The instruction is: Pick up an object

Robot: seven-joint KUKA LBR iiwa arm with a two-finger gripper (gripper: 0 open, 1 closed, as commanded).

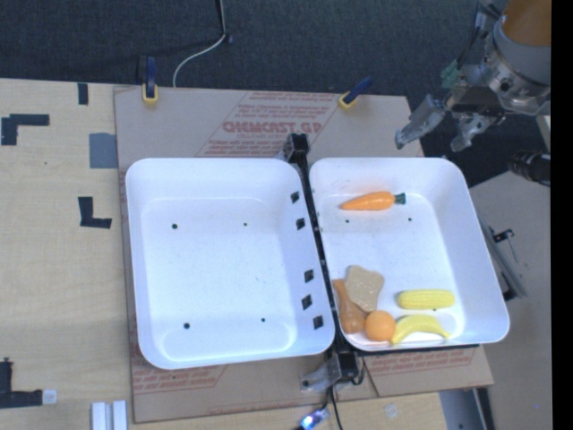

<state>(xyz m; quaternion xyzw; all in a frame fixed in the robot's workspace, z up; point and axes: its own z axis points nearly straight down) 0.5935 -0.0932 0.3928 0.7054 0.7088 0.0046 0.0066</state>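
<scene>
My gripper hangs above the bench just beyond the far right corner of the right bin. It is open, and nothing sits between its fingers. In that bin an orange carrot lies near the far side. At the near side a tan bread slice leans on a brown piece. An orange ball, a yellow banana and a yellow corn cob lie close by. The gripper is well apart from all of them.
The left bin stands beside the right one, joined by a black divider strip. Both rest on a cardboard sheet held by clamps at the back. A white cable runs behind it.
</scene>
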